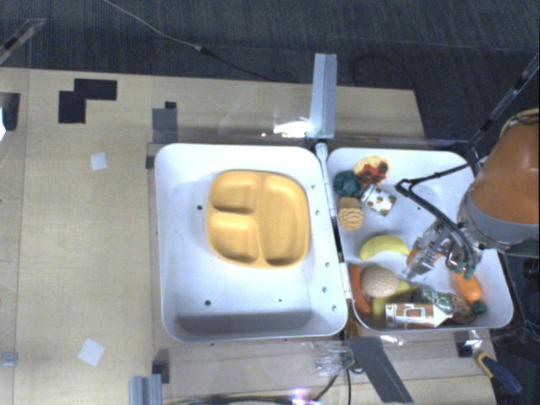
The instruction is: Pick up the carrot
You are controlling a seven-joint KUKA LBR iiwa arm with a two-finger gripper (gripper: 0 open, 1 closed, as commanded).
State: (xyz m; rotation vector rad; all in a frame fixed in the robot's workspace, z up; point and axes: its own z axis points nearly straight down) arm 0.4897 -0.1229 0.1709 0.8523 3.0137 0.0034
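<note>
Orange is the cue here: the carrot (pixel 467 288) lies at the lower right of the frame, near the right wall of the right-hand bin (pixel 498 298), a short stubby piece with what looks like a green top at its lower end, its long axis running roughly from upper left to lower right. The claw (pixel 424 258) hangs over the middle of that bin, just to the left of the carrot and slightly higher in the frame, close to the yellow banana (pixel 384 247). Its metal fingers (pixel 419 262) look slightly parted with nothing between them, though the glare on them makes the width hard to judge. So the carrot lies to the claw's right and a little toward the bottom of the frame, near but not touching as far as can be seen. The grasp probably depends on shifting that way and closing across the carrot's narrow width. A small carton (pixel 413 314) and other toy foods crowd the lower edge of the bin just beside it. The left bin (pixel 181 251) holds a yellow divided tray (pixel 257 218).
</note>
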